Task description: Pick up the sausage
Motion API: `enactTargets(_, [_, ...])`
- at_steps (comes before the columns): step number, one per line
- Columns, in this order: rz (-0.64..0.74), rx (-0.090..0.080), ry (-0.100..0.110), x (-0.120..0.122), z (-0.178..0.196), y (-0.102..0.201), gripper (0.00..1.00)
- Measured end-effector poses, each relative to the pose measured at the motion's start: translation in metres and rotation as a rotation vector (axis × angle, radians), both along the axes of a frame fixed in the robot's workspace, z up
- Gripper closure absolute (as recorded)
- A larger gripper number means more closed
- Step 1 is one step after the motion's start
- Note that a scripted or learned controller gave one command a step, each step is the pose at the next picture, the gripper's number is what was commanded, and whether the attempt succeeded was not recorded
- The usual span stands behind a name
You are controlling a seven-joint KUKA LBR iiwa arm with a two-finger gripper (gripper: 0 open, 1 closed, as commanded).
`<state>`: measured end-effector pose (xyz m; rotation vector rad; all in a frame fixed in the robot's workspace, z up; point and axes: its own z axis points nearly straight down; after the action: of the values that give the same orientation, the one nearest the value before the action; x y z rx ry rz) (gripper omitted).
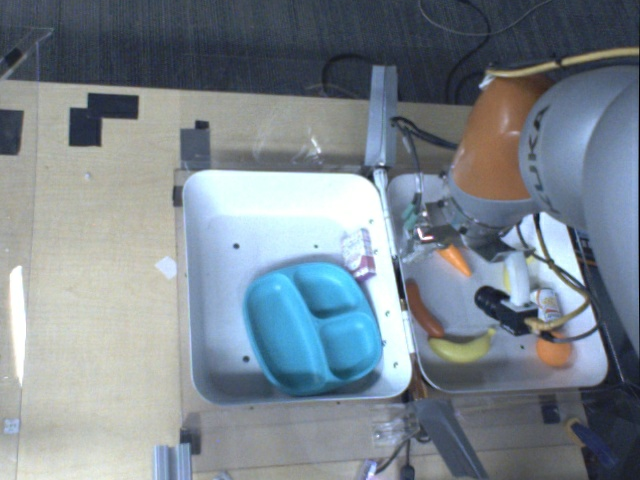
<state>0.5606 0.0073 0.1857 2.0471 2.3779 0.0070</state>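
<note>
Sausage (424, 311) lies by the right bin's (590, 373) left wall, beside a banana (462, 347). Gripper (428, 230) hangs above the bin's far-left part; its opening cannot be told.

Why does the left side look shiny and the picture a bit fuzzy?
In the camera view, a clear sheet over the bench's left side catches light, giving a white streak of glare. The whole view is soft, so the sausage and the wrapper look smudgy. The tray casts a dim shadow in the left bin.
</note>
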Motion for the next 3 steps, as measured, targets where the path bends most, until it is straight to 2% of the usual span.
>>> enactTargets(1, [-0.448, 0.001, 0.003, -0.054, 0.034, 0.039, 1.0])
enactTargets(2, [-0.98, 0.003, 0.005, -0.046, 0.019, 0.082, 1.0])
enactTargets(3, [-1.261, 0.009, 0.002, -0.061, 0.095, 0.162, 1.0])
